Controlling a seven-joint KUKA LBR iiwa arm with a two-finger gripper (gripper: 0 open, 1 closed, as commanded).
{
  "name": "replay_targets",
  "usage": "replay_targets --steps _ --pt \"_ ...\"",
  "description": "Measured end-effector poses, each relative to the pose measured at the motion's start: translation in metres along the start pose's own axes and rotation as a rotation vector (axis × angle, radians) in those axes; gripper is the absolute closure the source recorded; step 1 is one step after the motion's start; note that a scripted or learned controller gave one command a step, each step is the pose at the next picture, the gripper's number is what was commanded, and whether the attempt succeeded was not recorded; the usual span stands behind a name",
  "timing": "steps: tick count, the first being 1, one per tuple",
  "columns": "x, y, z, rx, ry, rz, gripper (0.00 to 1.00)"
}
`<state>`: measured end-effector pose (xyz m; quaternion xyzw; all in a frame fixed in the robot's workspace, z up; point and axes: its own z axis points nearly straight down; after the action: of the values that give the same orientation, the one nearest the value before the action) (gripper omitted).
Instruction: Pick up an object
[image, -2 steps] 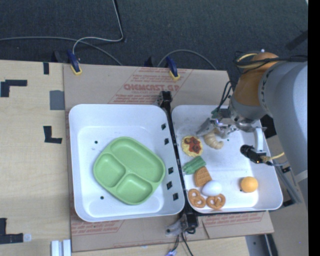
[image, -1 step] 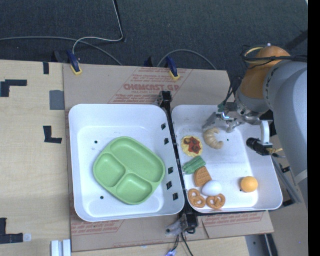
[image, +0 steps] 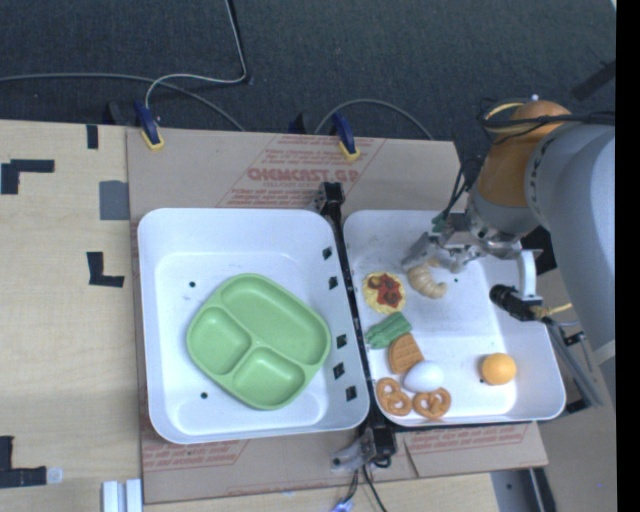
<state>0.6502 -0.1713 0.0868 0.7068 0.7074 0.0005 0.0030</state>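
Here the gripper (image: 432, 262) hangs low over the upper part of the right bin (image: 520, 405), its metal fingers pointing down and left from the grey arm (image: 570, 190) with its orange band (image: 505, 160). A pale croissant-shaped piece (image: 428, 281) lies right at the fingertips, touching or nearly touching them; whether it sits between them cannot be told, nor how far apart they stand. Just left of that piece, near the bin's left wall, is a small round pizza toy (image: 384, 291) in red and yellow. Below it come a green pod-like piece (image: 387, 328), then an orange-brown cracker (image: 405, 353), then a white egg (image: 425, 376). 2 brown pretzels (image: 414, 400) rest side by side at the bin's lower edge. An orange ball (image: 497, 369) sits apart toward the lower right. The left bin (image: 165, 240) holds a green divided plate (image: 258, 341) with 3 compartments, set at a slant. Both bins rest on a cardboard sheet (image: 290, 165) clamped at the top.
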Motion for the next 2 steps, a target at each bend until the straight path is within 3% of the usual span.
replay_targets --steps 1,2 --pt "0.0264 0.0139 0.0006 0.001 0.002 -0.001 0.00" --pt "0.0346 0.0153 0.0008 0.002 0.001 0.000 0.00"
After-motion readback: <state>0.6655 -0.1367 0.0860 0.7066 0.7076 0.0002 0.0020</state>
